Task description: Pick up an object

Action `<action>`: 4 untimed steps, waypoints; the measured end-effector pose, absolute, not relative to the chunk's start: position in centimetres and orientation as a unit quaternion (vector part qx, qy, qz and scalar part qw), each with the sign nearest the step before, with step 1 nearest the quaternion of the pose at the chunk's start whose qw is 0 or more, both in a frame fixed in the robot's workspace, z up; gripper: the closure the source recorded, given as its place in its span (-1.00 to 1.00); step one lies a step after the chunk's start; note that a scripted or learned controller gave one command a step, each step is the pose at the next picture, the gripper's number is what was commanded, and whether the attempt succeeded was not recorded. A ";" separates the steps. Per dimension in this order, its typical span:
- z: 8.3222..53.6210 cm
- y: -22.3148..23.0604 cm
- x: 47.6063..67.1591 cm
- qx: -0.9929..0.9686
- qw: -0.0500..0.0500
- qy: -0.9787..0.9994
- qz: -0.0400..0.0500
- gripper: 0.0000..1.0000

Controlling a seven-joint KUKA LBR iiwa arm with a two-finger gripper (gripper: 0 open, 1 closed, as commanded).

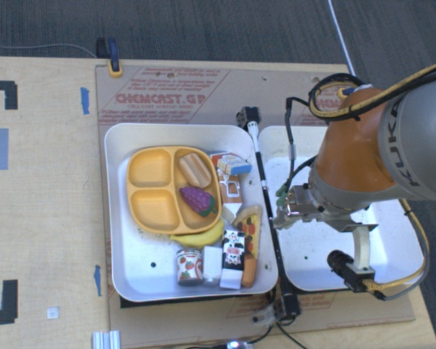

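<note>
Banana (203,237) lies left of tool (285,208).

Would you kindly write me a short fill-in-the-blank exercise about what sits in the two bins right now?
1. The yellow divided plate lies in the ____ bin.
2. The purple grapes rest in a compartment of the ____.
3. The arm's orange band hangs over the ____ bin.
4. The banana touches the plate's ____ edge.

Missing words: left; plate; right; lower

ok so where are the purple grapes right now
The purple grapes lie in the yellow divided plate, in its right compartment, inside the left bin, just below the hot dog and above the banana.
</note>
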State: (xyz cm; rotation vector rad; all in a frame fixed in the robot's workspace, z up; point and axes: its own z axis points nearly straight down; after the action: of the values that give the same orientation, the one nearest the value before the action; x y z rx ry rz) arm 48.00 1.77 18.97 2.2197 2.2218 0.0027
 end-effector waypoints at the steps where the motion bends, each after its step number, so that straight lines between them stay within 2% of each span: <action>1: 19.7 -4.3 48.0 0.708 0.001 0.707 0.001 1.00; 2: 22.0 -0.2 48.1 0.707 0.001 0.708 0.001 1.00; 3: 19.7 -1.9 47.9 0.707 -0.001 0.707 -0.001 1.00; 4: 20.4 0.5 48.0 0.707 0.001 0.708 0.001 1.00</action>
State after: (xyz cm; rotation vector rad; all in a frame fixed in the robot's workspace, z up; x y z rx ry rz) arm 48.00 0.55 20.44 2.2190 2.2222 0.0022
